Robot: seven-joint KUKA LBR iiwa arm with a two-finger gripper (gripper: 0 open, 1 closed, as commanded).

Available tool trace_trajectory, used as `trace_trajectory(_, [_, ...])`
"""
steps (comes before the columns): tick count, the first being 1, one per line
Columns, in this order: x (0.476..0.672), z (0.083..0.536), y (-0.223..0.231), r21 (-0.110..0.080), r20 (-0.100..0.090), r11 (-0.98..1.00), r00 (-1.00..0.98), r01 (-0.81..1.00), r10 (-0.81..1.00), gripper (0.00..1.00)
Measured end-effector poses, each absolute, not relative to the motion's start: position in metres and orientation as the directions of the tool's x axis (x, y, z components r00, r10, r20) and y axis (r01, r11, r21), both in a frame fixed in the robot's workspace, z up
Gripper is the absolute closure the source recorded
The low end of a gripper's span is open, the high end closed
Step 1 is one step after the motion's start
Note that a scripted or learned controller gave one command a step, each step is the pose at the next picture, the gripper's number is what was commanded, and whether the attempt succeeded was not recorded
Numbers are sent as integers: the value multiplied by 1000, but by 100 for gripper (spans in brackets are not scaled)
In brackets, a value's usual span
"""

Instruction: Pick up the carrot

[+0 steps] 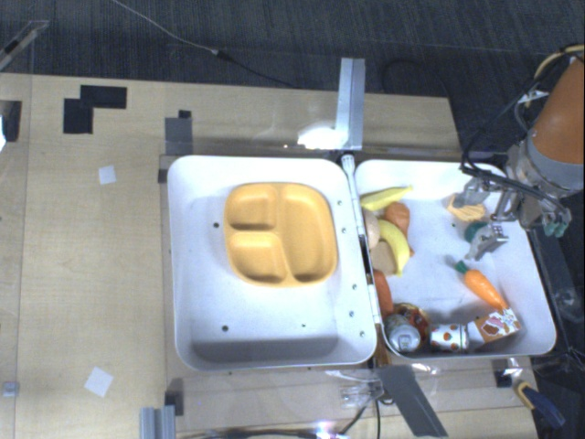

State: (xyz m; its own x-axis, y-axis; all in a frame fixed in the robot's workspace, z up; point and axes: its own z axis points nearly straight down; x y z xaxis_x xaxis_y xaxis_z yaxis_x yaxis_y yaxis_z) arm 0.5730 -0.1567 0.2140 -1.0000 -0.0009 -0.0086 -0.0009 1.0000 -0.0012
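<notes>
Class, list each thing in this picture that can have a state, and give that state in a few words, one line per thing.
Carrot: lying loose in the right bin, not gripped.
Pincer: above the right bin, apart from the carrot.
Yellow tray: flat in the left bin.
Can: upright in the right bin.

Left bin [192,273]: divided plate [279,233] at centre; right bin [539,323]: bananas [391,218] by left wall, cans [430,334] along front wall, carrot [482,285] right of centre, gripper [483,230] just behind it.
</notes>
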Motion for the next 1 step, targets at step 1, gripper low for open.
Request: trace_trajectory(1, [516,108,-157,1,-1,995,-995,-102,-102,0])
